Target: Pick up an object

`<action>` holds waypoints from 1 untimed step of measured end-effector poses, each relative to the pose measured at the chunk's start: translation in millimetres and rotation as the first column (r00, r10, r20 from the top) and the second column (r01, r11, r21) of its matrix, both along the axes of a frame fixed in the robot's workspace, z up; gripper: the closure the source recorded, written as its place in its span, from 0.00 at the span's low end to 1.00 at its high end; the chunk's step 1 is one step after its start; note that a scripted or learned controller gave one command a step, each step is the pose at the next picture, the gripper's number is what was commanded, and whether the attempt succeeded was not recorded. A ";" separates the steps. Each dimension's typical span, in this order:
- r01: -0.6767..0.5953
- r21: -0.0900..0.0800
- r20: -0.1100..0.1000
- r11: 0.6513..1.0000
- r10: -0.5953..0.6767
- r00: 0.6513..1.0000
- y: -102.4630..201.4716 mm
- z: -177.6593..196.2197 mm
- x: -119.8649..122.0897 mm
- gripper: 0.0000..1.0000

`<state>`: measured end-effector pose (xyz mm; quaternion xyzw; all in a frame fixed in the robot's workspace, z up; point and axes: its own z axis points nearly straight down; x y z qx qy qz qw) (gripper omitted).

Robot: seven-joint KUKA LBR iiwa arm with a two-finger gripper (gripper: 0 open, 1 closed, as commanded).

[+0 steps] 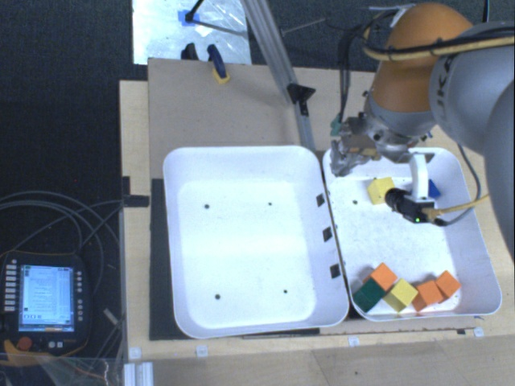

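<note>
My gripper (341,161) hangs over the far left corner of the right bin (475,240), beneath the orange wrist band. A yellow block (380,190) lies just right of the gripper, apart from it. A small blue piece (433,188) shows further right, partly behind a white bracket. At the bin's near edge sits a cluster: an orange block (384,276), a green block (368,296), a yellow block (400,296) and two more orange blocks (438,289). Nothing is visibly held.
The left bin (241,240) stands beside the right one, joined by dark clips along the shared wall. A slanted metal pole (273,47) crosses behind the bins. A black cable with a green light (406,206) hangs off the wrist over the right bin.
</note>
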<state>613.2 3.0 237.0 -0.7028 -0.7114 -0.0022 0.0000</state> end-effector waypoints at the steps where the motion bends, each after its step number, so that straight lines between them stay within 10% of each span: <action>1: 0.001 -0.001 -0.001 1.000 -0.001 1.000 52.7 -7.4 4.5 1.00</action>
